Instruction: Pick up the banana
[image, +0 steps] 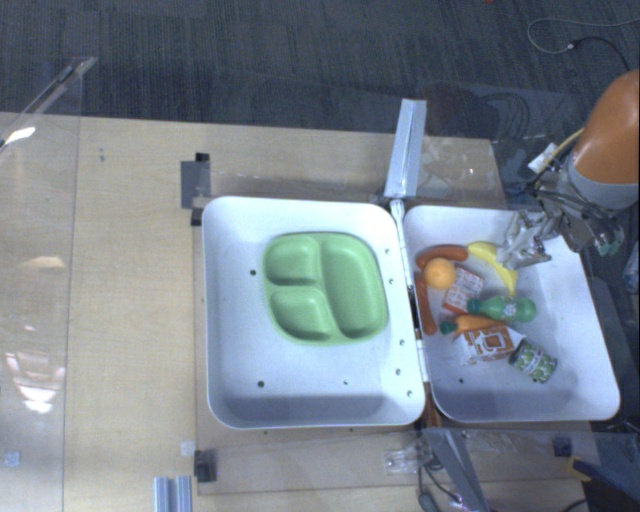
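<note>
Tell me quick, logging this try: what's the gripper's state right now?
Gripper: over the right bin, just above the banana; open or shut cannot be told.

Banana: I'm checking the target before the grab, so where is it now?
The banana lies near the back of the right bin, beside the orange, with the claw right over it.

Robotics laboratory or test cell. Pale wood-grain counter (110, 330) carrying two shallow white bins (230, 300) mounted side by side, joined by a metal bracket (406, 150) at the seam. Clear acrylic guard panel (40, 260) standing along the left of the counter. Loose cables (575, 42) lying on dark carpeted floor (250, 50) beyond. Industrial arm (610, 140), grey with orange band, reaching in at the right. Toy food items (480, 300) heaped in the right bin as test objects.
</note>
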